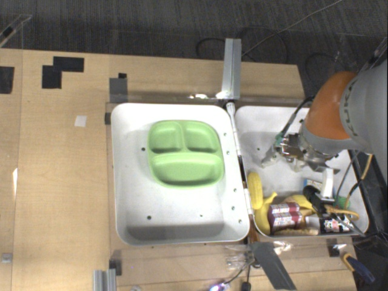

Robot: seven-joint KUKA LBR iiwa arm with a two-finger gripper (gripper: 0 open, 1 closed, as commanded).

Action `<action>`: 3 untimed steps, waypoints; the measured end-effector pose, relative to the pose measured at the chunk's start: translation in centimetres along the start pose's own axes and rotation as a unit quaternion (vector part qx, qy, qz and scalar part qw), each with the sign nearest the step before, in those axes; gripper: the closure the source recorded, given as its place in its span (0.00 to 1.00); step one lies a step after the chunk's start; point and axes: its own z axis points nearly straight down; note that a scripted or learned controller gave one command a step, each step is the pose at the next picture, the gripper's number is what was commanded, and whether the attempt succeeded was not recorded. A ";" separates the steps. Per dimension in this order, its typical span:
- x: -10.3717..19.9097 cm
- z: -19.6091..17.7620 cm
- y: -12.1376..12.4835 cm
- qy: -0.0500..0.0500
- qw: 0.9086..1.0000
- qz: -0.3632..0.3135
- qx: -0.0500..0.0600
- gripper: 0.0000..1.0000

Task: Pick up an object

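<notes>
Hanging over the right bin, nothing picked yet

My gripper (285, 153) hovers in the right bin (254, 123); how it is set I cannot tell. The banana (257, 194), a dark can (285, 214) and a small bottle (332, 224) lie heaped at five o'clock from me. The green divided tray (183, 152) sits at nine o'clock in the left bin (130, 174). I judge this the approach: next, shift over the heap and descend

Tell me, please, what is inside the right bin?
In the right bin, bananas, a dark can and small packets crowd the near end. The arm covers part of the floor, hiding what lies there.
</notes>
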 end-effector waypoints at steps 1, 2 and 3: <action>-3.5 -0.2 -6.9 -0.001 1.000 -0.014 0.000 0.00; -1.6 -0.3 -6.7 -0.003 0.990 -0.140 -0.004 0.00; -2.1 -0.2 -7.4 0.000 0.997 -0.080 -0.003 0.00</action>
